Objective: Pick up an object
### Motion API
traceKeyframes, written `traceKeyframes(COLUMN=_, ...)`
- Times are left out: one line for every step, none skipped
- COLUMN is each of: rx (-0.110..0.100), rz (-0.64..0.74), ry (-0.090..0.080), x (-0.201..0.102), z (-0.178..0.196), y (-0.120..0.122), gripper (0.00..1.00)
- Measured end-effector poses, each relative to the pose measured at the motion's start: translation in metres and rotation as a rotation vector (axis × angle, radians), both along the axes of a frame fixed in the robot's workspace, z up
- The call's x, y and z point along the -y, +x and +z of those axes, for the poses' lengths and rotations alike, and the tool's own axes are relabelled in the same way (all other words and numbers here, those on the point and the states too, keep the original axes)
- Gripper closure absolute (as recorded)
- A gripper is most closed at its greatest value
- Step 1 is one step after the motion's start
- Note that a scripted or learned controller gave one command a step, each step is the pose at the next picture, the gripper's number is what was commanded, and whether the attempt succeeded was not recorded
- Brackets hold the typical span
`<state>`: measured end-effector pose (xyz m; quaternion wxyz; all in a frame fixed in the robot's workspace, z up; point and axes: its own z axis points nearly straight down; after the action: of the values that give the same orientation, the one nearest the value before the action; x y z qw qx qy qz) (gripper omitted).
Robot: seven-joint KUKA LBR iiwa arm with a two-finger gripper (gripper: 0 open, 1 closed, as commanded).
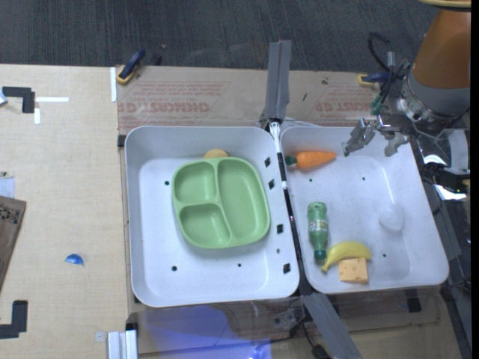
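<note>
End effector (372, 142) open, above right bin (419, 275) | carrot (313, 158) nearby

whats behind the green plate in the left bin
A small yellow-orange object peeks over the far rim of the green plate. The plate covers most of it, so what it is can't be told.
</note>
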<state>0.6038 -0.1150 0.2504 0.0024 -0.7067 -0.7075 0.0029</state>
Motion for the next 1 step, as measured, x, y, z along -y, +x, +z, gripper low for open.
traceKeyframes(rx=0.000, rz=0.000, ry=0.000, x=0.0000, z=0.0000, y=0.0000, gripper=0.00)
